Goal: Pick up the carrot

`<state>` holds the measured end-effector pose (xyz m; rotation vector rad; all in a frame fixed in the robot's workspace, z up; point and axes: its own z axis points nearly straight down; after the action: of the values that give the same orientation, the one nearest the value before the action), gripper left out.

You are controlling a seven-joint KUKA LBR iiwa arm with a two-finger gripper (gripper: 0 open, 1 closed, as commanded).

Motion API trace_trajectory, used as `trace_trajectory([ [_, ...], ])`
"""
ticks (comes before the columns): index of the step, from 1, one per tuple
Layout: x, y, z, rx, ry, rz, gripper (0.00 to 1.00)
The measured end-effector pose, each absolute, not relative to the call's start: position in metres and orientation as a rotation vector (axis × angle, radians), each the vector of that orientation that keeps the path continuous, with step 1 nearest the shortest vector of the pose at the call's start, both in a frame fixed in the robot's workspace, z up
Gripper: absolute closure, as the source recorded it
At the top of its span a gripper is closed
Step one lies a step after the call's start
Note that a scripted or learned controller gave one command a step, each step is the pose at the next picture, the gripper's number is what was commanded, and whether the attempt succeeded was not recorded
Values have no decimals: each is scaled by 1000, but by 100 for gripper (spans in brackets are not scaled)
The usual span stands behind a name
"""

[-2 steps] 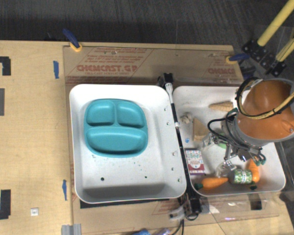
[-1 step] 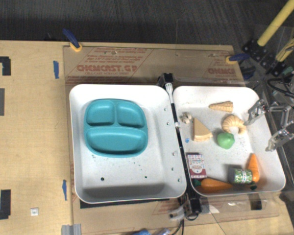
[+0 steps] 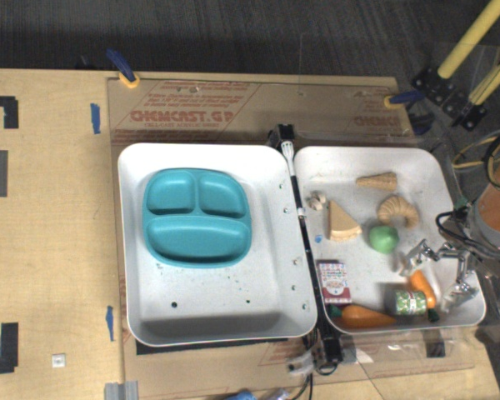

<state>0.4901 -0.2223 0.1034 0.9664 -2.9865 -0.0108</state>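
Observation:
The carrot (image 3: 368, 315) lies flat along the front wall of the right bin (image 3: 417, 161), orange with a dark green tip pointing left. My gripper (image 3: 437, 275) hovers low over the bin's front right corner, up and to the right of the carrot. Its metal fingers (image 3: 412, 259) stand wide apart, so it is open. A small orange piece (image 3: 422, 287) sits under the gap, close to the left finger, and no finger closes on it. A green can (image 3: 410, 302) lies between the gripper and the carrot's thick end.
The right bin also holds a cone (image 3: 377, 181), a croissant (image 3: 397, 209), a cheese wedge (image 3: 342, 222), a green ball (image 3: 383, 238) and a red carton (image 3: 333, 279). A teal divided plate (image 3: 197, 215) rests in the left bin (image 3: 208, 307). Yellow poles stand at the back right.

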Motion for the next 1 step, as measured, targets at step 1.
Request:
trace_trajectory([
  [1,493,-192,90,1351,-2846,15,0],
])
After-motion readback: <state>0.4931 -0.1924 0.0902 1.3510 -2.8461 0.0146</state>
